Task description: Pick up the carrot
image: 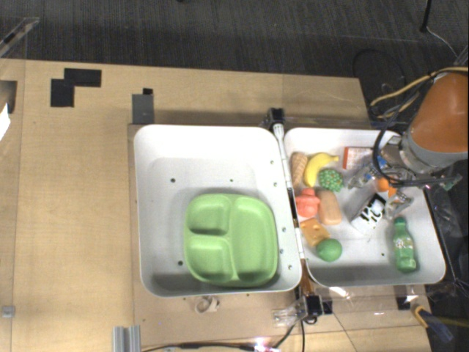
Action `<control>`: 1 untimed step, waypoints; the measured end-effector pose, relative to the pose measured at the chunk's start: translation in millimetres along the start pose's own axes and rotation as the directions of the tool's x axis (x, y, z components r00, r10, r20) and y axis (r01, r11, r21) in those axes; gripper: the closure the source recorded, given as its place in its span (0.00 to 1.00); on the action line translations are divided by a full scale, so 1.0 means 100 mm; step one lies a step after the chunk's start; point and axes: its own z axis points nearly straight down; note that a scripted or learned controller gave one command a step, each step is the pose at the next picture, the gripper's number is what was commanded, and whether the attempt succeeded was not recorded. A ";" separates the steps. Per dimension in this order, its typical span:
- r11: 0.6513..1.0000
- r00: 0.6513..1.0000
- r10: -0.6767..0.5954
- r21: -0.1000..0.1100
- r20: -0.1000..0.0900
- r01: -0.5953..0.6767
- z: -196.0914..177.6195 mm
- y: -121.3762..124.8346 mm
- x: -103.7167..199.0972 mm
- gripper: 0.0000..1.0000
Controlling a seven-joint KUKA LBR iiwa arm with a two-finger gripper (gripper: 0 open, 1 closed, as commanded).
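Note:
A small orange piece that looks like the carrot (pixel 384 185) shows in the right bin (pixel 432 270), mostly hidden under the wrist. My gripper (pixel 375 193) hangs low over the bin's middle right, directly over that orange piece. The grey arm with its orange band (pixel 442 119) comes in from the right. I cannot make out whether the carrot is held.
The right bin also holds a banana (pixel 319 167), a green knobbly vegetable (pixel 330 179), a bread roll (pixel 298 169), a red item (pixel 308 204), a green ball (pixel 329 250), a green bottle (pixel 402 246) and a black-and-white item (pixel 372 210). The left bin (pixel 157 167) holds a green divided plate (pixel 231 237).

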 end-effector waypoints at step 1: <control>1.000 1.000 -0.002 0.013 0.009 0.002 -0.16 -0.03 -0.04 1.00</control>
